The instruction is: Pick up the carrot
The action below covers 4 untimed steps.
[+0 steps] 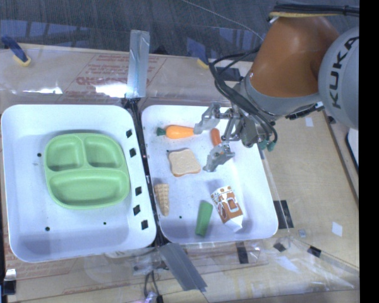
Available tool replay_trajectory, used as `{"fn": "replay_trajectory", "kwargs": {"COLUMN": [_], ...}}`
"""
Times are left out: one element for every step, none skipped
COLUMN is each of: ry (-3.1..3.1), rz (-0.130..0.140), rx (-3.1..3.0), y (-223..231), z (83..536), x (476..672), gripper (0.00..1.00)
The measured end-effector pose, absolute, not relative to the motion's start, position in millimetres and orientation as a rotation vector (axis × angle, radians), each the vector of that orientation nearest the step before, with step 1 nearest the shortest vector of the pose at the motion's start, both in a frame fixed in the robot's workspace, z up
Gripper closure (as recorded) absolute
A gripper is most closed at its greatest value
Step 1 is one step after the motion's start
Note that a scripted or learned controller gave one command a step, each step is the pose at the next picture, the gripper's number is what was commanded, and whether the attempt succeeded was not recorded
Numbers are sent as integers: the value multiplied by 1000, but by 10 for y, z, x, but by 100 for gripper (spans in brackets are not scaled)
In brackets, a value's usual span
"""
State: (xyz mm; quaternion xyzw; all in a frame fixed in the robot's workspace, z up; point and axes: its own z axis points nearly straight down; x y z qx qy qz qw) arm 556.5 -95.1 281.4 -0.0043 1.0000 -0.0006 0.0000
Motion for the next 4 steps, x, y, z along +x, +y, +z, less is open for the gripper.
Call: {"fn": "replay_trajectory", "kwargs": {"ry": [3150, 3099, 3099, 3080], "rz": [1, -1, -2, 4], "rx": [53, 503, 490, 592], "y": [-1741, -1661, -1642, -921], "z": [1836, 923, 1035, 1454], "x": [5265, 5921, 5939, 6466], "gripper": [0, 0, 100, 100]}}
